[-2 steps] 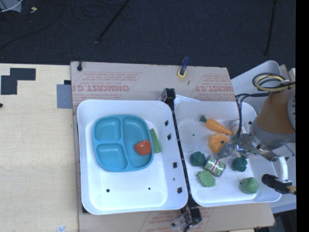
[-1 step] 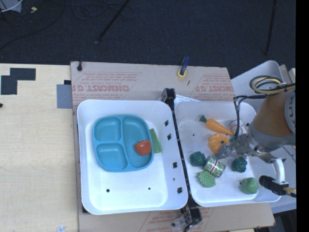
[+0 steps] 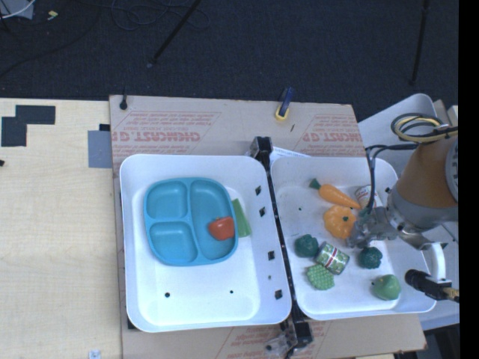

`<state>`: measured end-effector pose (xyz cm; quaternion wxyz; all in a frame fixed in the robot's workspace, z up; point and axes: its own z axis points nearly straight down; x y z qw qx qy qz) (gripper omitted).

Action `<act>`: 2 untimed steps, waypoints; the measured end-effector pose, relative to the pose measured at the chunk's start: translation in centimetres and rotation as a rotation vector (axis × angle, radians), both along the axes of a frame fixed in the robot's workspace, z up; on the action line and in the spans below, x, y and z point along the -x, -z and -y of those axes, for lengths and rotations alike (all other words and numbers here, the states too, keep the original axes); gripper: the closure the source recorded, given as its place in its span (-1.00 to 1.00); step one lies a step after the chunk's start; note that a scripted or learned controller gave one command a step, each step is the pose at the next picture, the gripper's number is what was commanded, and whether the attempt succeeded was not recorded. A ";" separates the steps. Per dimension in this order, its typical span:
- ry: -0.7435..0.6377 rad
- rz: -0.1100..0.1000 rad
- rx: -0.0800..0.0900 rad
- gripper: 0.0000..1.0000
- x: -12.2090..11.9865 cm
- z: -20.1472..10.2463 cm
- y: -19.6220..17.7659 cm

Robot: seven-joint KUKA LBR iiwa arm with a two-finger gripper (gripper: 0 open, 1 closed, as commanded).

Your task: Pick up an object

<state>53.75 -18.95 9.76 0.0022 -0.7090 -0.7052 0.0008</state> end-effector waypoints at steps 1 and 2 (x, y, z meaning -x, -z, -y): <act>0.001 0.003 0.002 1.00 0.8 0.7 -4.8; -0.001 0.004 0.002 1.00 1.0 1.1 -9.0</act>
